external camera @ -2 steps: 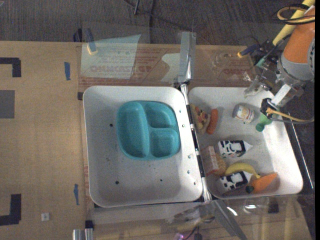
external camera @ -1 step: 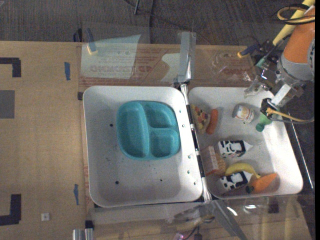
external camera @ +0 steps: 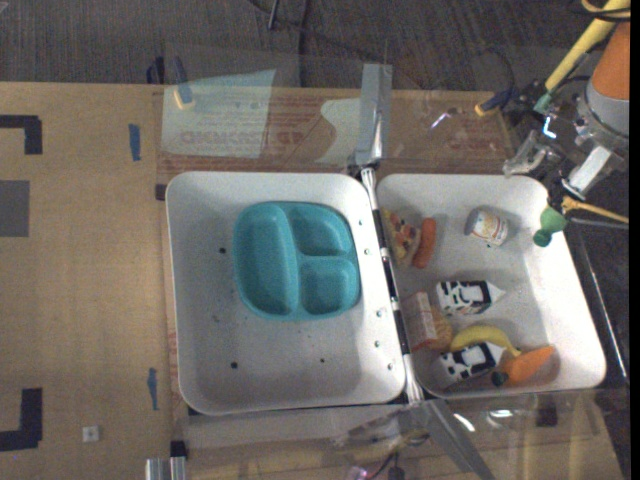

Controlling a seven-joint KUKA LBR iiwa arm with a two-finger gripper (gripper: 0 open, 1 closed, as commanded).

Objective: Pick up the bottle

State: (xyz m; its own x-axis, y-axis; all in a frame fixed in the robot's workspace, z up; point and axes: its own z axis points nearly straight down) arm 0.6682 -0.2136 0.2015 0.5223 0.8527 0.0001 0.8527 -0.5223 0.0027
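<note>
Teal divided plate (external camera: 296, 259) in left bin (external camera: 200, 358); banana (external camera: 484, 337), carrot (external camera: 527, 364) in right bin (external camera: 585, 338).

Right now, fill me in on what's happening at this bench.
A robot arm sits at the upper right, over the back corner of the right bin, with its end effector near the rim and nothing visibly held. That bin holds toy food: a pizza slice, a small jar, two cow-patterned bottles, a banana and a carrot. The left bin holds a teal divided plate. No bottle has been picked up yet.
</note>
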